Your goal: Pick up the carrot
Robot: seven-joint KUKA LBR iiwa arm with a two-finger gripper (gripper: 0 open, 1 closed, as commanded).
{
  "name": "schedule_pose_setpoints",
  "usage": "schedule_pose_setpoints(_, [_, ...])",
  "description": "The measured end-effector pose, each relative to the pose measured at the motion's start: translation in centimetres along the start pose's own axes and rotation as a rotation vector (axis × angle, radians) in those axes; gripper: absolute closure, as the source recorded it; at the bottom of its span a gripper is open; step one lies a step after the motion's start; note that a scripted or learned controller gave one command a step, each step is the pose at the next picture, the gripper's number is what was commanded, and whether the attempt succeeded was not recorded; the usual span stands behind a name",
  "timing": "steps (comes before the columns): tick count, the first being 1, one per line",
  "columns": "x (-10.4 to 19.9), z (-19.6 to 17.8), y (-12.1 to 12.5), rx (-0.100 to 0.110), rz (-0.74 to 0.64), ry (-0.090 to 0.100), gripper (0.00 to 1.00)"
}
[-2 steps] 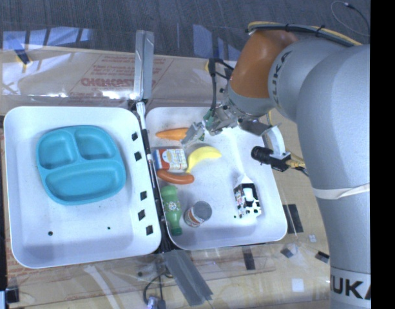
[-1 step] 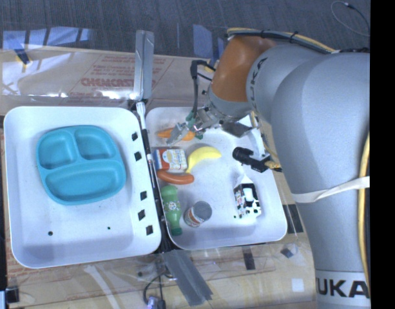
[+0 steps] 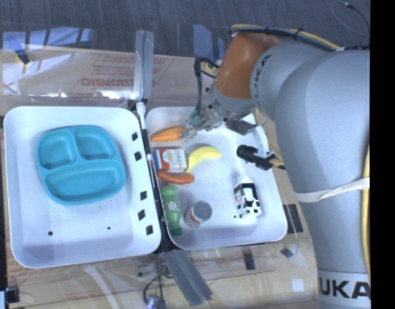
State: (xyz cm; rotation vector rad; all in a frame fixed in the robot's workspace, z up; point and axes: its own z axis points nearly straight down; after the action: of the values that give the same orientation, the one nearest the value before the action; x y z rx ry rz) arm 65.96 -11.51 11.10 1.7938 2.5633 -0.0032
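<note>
The carrot point(image 3: 166, 134) is orange and lies flat at the far left corner of the right bin point(image 3: 268, 192), pointing left to right. My gripper point(image 3: 192, 126) comes down from the orange-banded wrist point(image 3: 239, 63) and sits right at the carrot's right end, touching or nearly touching it. The arm's grey body covers the right side of the view.
Just in front of the carrot lie a small red-and-white box point(image 3: 172, 158), a banana point(image 3: 203, 154) and a sausage point(image 3: 176, 177). Nearer the front are a green bottle point(image 3: 171, 210), a can point(image 3: 197, 214) and a black-and-white carton point(image 3: 247, 200). The left bin holds a blue divided plate point(image 3: 81, 163).
</note>
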Motion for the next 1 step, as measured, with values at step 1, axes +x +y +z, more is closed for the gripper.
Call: schedule_pose_setpoints(1, [-0.28, 1.38, -0.56, 0.013, -0.155, 0.01, 1.0])
